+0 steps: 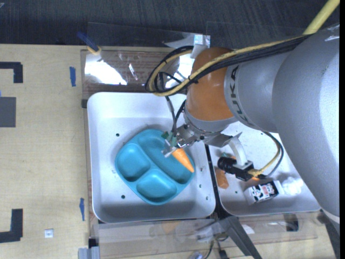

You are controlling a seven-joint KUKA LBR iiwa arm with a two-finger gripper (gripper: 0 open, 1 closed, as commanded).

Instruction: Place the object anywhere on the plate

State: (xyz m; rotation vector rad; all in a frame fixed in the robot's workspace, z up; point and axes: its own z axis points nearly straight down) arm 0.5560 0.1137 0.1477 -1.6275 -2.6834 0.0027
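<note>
Carrot lies just below end effector.

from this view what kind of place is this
Probably a robotics lab bench for pick-and-place trials: a KUKA arm reaches over two white bins, one with a blue plate and a toy carrot, beside taped markers.

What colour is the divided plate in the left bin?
Light blue, almost turquoise. The plate shows plainly in the camera view, sitting in the left bin.
</note>
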